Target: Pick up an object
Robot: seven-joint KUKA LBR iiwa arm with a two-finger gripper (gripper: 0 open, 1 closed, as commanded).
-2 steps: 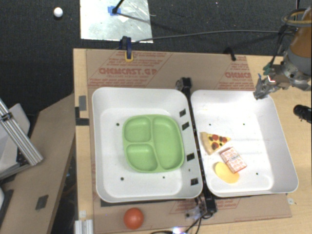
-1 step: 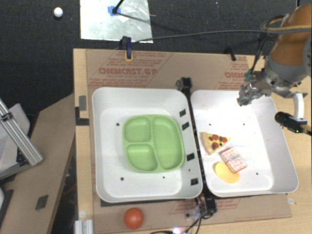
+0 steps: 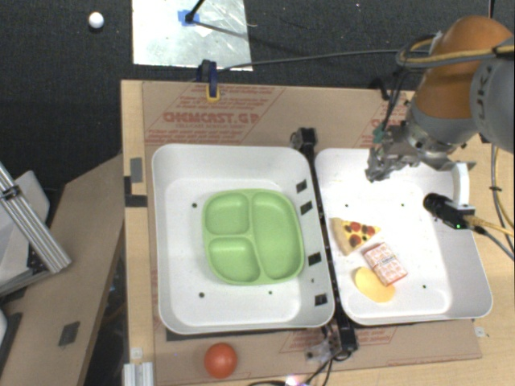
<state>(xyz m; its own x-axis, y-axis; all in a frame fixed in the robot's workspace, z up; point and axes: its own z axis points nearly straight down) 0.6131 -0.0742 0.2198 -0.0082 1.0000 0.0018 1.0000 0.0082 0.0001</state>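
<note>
the gripper [image 3: 380,170] hangs over the far edge of the right bin [image 3: 467,296], near that bin's far-left corner, and whether it is open or closed cannot be told from this slant; nothing is seen in its grasp. the candidates to pick lie well apart from it, toward the near half of the same bin: a pizza slice toy [image 3: 353,234] close to the bin's left wall, a small red-and-white box [image 3: 384,263] just beside it toward the near edge, and a flat yellow piece [image 3: 374,286] partly under the box, touching it. all three look light, likely plastic or card. the box seems the best choice, stiff with parallel sides, so a grasp across its short width should hold. the pizza slice looks thin and tapered, and could slip out unless it is taken across its broad crust end. the yellow piece looks too flat to the bin floor to catch easily. the left bin [image 3: 177,296] carries a green divided tray [image 3: 252,236], wide and awkward for two fingers. an orange ball [image 3: 220,359] sits on the desk [image 3: 153,111] by its near edge.
</note>
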